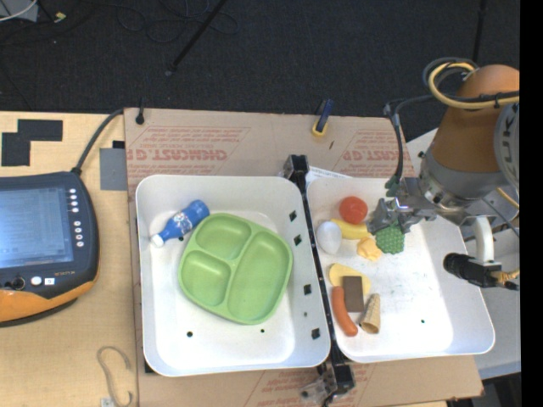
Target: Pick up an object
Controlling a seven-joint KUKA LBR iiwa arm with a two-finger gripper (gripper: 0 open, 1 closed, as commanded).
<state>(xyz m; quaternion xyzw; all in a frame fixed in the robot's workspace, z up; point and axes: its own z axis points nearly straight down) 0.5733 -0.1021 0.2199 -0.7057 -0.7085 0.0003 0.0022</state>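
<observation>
Hovering in the right bin (441, 329), the fingers (388, 220) pinch green broccoli (391, 240).

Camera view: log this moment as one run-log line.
arm: over right bin | pincer: at green broccoli toy, grasp unclear | left bin: green divided plate, blue bottle | pick: unconfirmed

- The worktop (51, 337) is light wood-coloured, with black shapes marked at its far left.
- A cardboard sheet (229, 147) printed with red lettering lies flat on it, under both bins.
- The left bin (157, 312) and the right bin (462, 329), both shallow and white, sit side by side on the cardboard, touching along their inner edges.
- A control pendant (42, 244) with a screen and orange underside rests at the left.
- A thin looped cord (114, 371) lies near the front edge.
</observation>
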